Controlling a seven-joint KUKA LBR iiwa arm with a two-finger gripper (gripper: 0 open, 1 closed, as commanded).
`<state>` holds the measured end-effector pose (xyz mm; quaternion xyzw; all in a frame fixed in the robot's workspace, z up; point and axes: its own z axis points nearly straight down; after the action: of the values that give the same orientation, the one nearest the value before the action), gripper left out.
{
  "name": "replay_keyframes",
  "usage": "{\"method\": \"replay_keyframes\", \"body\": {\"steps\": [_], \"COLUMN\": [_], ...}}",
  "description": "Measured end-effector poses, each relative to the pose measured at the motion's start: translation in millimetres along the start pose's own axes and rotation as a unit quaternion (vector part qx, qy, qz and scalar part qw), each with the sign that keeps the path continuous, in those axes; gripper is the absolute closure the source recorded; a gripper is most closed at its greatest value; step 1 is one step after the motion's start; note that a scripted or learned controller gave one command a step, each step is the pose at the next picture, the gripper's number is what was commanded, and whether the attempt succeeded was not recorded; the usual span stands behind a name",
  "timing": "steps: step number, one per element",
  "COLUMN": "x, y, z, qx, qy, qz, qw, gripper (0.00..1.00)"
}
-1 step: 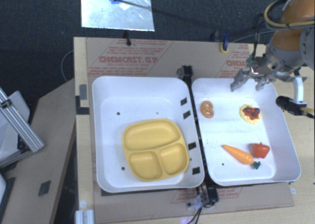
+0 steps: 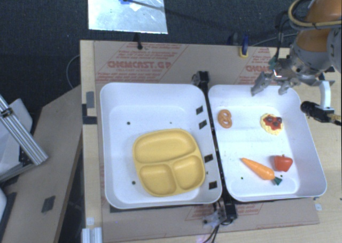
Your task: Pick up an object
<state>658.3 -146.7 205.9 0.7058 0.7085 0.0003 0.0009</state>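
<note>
**End effector poised at the far rim, nothing gripped yet**

The end effector (image 2: 271, 85) hangs with its fingers spread and nothing between them, over the far rim of the right bin (image 2: 307, 130). The likely failure is a descent that lands on that rim or closes on bare floor, since every candidate lies nearer the camera: the pretzel (image 2: 225, 118), a small pizza toy (image 2: 272, 123), the carrot (image 2: 258, 169) and the red pepper (image 2: 282, 163). Carrot and pepper sit just beside each other, so a grasp there may nudge one away. The left bin (image 2: 120, 130) holds a yellow divided plate (image 2: 168, 161), well apart; the counter (image 2: 64, 124) carries both
</note>
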Motion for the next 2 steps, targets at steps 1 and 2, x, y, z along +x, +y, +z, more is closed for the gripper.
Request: {"method": "replay_keyframes", "body": {"steps": [1,2], "x": [3.9,4.5], "y": [0.8,0.3], "z": [62.2,114.4], "qx": [0.002,0.002], "qy": [0.000,0.000], "qz": [-0.001,-0.001], "qw": [1.0000,1.0000], "gripper": [0.00,0.00]}}
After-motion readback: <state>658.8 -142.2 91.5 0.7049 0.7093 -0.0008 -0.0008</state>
